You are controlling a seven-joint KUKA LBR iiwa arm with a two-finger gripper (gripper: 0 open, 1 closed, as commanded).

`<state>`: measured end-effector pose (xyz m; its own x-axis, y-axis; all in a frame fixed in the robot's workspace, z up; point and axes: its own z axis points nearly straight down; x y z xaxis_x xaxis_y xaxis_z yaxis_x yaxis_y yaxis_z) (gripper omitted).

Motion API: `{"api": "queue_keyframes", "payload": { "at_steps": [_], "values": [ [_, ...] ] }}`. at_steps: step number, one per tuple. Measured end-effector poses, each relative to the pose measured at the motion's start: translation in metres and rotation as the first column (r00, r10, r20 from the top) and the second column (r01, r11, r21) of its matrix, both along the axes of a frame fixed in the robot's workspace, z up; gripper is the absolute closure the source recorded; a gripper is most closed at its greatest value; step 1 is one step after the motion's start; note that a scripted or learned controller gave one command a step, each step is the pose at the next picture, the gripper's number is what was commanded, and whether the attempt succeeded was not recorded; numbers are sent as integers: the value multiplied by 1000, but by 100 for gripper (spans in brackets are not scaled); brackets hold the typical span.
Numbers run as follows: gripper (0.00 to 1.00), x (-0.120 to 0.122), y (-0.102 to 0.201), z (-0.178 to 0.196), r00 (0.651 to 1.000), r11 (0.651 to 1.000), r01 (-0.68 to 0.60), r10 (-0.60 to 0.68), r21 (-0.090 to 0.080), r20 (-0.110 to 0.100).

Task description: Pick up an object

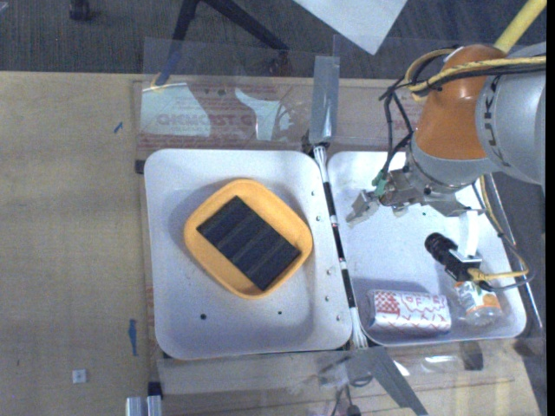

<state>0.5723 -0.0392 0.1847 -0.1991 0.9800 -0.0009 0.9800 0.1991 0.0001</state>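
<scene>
The arm (460,102) reaches in from the right and holds the gripper (368,202) over the far left part of the right bin (390,258), close to the wall shared with the left bin (173,180). The slanted view does not show how high it hangs above the bin floor. Nothing can be seen in the gripper, and whether it is wide or narrow cannot be told from this angle.

There are three candidates for the pick. A red-and-white packet (411,309) lies flat along the near wall of the right bin, well apart from the gripper. A small clear bottle (479,303) lies just to the right of the packet, in the near right corner of the same bin. In the left bin a yellow tray with a dark ribbed panel (248,247) sits turned at an angle, near the middle.

The step in hand looks like the approach: no object is grasped, and the patch of floor under the gripper is bare. The packet seems the likeliest target because it shares the bin with the gripper. To reach it, the gripper would have to travel toward the near wall, line up across the packet's short side, and come down opened wider than that side. The packet lies close to the wall, which leaves little room on that side, and its rounded wrapper may slip as the gripper closes.
</scene>
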Motion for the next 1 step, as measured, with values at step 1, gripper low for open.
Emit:
{"api": "queue_keyframes", "payload": {
  "at_steps": [1],
  "values": [
    [0,-29,-59,-72,988,988,153,-153,1,-3]
  ]
}}
